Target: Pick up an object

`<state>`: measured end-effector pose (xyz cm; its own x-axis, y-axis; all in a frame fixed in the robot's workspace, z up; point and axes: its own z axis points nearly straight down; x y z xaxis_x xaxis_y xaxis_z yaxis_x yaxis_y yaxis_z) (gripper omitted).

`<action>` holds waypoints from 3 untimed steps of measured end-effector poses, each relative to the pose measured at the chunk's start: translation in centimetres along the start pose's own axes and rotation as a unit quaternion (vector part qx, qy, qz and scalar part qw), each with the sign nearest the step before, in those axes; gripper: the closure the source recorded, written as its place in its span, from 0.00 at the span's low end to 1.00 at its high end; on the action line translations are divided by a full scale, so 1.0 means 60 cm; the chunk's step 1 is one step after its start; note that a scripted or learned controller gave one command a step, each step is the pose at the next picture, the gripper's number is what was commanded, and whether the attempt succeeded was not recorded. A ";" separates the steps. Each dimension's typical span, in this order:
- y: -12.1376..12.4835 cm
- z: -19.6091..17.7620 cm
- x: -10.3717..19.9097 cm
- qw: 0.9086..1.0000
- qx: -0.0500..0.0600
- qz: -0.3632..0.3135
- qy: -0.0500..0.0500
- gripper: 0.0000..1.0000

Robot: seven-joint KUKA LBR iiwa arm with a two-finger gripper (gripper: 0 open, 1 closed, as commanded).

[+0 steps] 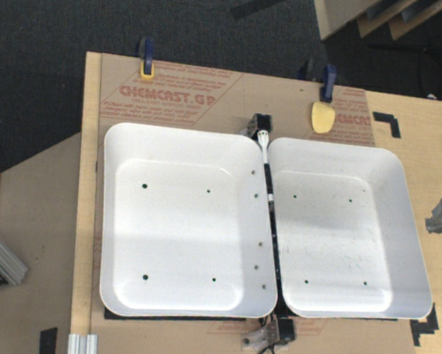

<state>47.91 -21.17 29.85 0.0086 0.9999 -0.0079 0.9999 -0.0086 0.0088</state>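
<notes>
Status: pick not yet begun, as far as this view allows me to judge. I cannot tell whether the claw is wide, narrow or holding anything, and I log no grasp.

Candidates for the object: I note two, both on the board (175, 89) and not in a bin. A yellow piece (322, 118) lies just beyond the far rim of the right bin (412, 224), beneath a blue clamp (329, 77). It may be part of the fixture; I cannot tell. A grey piece (441, 215) lies just beside that bin's outer rim, on the side the arm reaches in from, so I judge it the nearer to the claw's approach. The yellow piece would sit further along that reach, and the left bin (108, 168) furthest.

Bin floors: white, with small dark dots, which I read as marks and not as objects.

Remaining: all of it — choose a target, descend, close, lift. Risk, in my judgement: both candidates lie close against a rim, leaving little room for the fingers.
</notes>
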 end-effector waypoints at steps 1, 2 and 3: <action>0.035 0.109 0.085 1.000 0.006 -0.006 0.005 1.00; -0.001 0.035 0.105 1.000 0.003 -0.005 0.003 1.00; -0.002 0.113 0.188 1.000 0.006 -0.006 0.005 1.00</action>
<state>47.92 -9.94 22.97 -0.0024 1.0000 0.0023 1.0000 0.0024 -0.0034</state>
